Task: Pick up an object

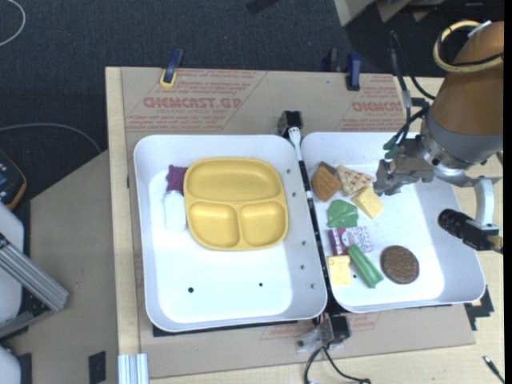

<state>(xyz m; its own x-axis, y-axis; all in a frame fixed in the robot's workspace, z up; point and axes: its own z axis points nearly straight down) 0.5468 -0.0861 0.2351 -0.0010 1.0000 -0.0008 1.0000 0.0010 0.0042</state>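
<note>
"CHEMCAST" on the brown board [200,94]

A yellow divided tray [236,202] hides most of a purple-capped bottle [174,198].

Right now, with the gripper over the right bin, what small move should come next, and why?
Probably a short drop straight down toward the pale yellow cheese-like wedge. The gripper sits just above and right of it in the right white bin, and nothing shows between its fingers. The wedge lies close to a brown bread-like piece and a green leaf-shaped toy, so a slow descent seems safer.
</note>
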